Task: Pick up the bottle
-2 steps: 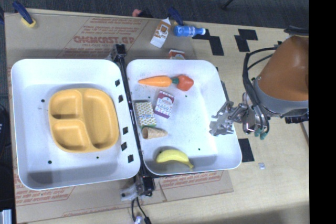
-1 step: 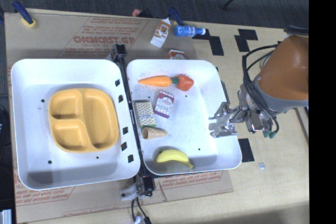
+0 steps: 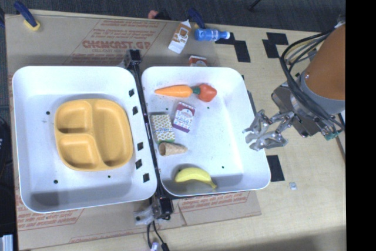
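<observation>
Banana: a curved yellow plastic banana (image 3: pixel 195 176) lies at the near edge of the right-hand shallow white bin (image 3: pixel 235 82), close to its front wall.

Cone: just past it, a small tan ice-cream cone toy (image 3: pixel 171 149) rests on its side near the bin's left wall.

Cracker pack: a pale checked rectangular packet (image 3: pixel 161 126) sits right behind the cone, and beside it lies a small maroon-and-white card box (image 3: pixel 183 117), tilted.

Gripper: off to the right, the silver two-finger gripper (image 3: pixel 254 132) hangs at the right rim of that bin, fingers spread apart and nothing between them. The grey wrist and the orange band of the arm (image 3: pixel 329 67) loom behind it.

Plate: over in the left-hand white bin (image 3: pixel 29 126), a yellow plastic three-compartment plate (image 3: pixel 93 133) sits about in the middle.

Carrot: farther back in the right bin, an orange plastic carrot (image 3: pixel 174 91) lies crosswise, its tip touching a red toy strawberry-like piece (image 3: pixel 206 91).

Small box: a red-and-white carton (image 3: pixel 198 60) stands just beyond the bin's far rim.

Bottle: and there it is, the small blue plastic bottle (image 3: pixel 208 35) on its side on the bench, outside both bins, behind the right one, well apart from the gripper.

Milk carton: a small white-and-brown carton (image 3: pixel 180 37) lies just left of the bottle.

Clamps: a blue-and-yellow clamp (image 3: pixel 26 16) grips the far left corner of the board.
</observation>
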Available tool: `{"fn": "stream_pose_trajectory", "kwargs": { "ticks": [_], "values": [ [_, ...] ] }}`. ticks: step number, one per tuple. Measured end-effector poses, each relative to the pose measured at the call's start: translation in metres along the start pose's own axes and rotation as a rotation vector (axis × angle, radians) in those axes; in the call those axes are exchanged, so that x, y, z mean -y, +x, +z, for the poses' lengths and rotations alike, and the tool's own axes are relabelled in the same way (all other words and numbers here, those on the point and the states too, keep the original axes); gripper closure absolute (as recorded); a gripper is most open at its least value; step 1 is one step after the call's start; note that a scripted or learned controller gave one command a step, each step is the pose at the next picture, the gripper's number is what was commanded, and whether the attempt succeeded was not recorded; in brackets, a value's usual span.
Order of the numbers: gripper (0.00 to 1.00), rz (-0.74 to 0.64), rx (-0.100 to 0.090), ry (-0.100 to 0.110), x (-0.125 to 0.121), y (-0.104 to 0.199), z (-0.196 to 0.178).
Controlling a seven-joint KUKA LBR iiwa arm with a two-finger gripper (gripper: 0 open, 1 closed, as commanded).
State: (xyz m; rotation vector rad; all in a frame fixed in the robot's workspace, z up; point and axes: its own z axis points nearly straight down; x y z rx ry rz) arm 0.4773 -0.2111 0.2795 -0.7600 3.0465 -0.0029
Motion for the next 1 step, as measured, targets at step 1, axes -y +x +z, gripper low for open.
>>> {"fn": "stream_pose_trajectory", "kwargs": {
  "ticks": [1],
  "values": [
    [1.00,-0.001,0.000,0.001,0.0003,-0.0009,-0.0105]
  ]
}}
